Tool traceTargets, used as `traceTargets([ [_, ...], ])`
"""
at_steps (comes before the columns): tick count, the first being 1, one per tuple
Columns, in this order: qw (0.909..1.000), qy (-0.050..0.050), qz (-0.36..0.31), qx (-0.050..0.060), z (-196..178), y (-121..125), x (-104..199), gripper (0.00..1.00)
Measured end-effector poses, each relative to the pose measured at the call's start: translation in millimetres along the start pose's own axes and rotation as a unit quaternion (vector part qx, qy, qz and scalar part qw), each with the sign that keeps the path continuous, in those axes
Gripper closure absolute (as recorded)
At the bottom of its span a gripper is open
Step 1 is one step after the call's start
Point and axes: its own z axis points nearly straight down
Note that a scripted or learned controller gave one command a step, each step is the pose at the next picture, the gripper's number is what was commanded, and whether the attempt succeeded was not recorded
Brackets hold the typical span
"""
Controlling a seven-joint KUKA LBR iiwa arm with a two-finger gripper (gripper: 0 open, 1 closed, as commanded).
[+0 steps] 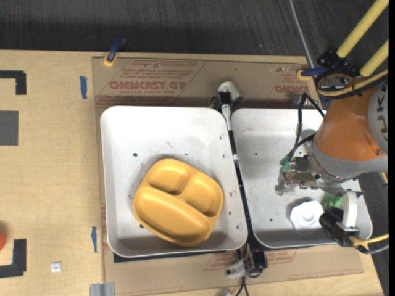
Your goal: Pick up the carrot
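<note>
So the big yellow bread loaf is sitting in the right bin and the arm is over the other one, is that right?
Not quite. The camera view shows the yellow bread loaf in the left bin; the arm is over the right bin.

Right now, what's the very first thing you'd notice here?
The big yellow bread-shaped lump in the left bin grabs the eye first. Next comes the robot arm's bright orange band, hanging over the right bin, with a small white thing lying under it.
</note>
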Motion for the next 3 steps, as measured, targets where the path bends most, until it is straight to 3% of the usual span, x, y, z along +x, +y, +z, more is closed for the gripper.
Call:
traceTargets([
  [1,0.9808,0.0,0.195,-0.001,-11,-2,31,1.0],
  [2,0.9867,0.0,0.163,0.0,50,7,-37,1.0],
  [3,0.9932,0.0,0.116,0.0,78,9,-113,1.0],
])
